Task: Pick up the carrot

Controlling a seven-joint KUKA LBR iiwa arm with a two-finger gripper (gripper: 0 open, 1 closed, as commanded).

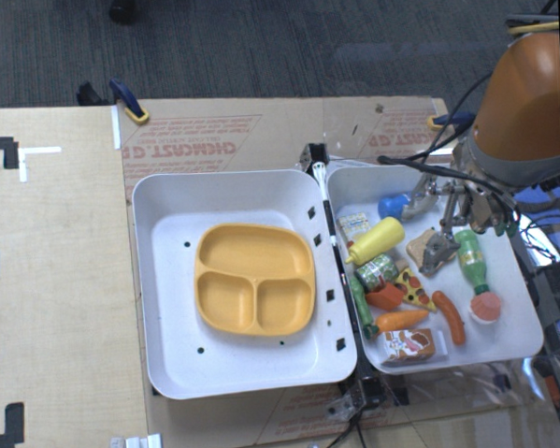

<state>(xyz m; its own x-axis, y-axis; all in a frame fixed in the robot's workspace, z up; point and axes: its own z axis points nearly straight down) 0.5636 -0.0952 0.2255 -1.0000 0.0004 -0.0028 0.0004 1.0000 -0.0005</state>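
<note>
**Op:** Going left to right. Left bin (175,364) holds a yellow divided plate (256,279), sitting about centre, three compartments.

**Eng:** And the right bin?

**Op:** Right bin (511,342) is cluttered. Along its left wall there's a green cucumber-like piece (361,310). Up from that, a yellow cylinder (375,240) lies tilted near the left wall, with a blue item (392,206) toward the far edge. Carrot (402,321) lies flat near the front-left corner, roughly parallel to the front edge, just behind a brown packet (409,346). A pizza slice (412,286) and a red-orange piece sit just behind the carrot, close or touching, I can't separate them.

**Eng:** Further right?

**Op:** A sausage (450,316), a green bottle (470,261) and a red-and-white round piece (487,307) toward the right wall.

**Eng:** Jaws?

**Op:** Gripper (440,254) is down in the bin's middle-far area, beside the green bottle, over a tan slice (420,248). Fingers (433,259) are dark and overlapping from here. I can't tell whether they're spread or closed, or gripping anything. It's well apart from the carrot.

**Eng:** Arm pose?

**Op:** Arm (522,103) comes in from the right, orange band over the bin's far-right corner, wrist pointing down and left.
</note>
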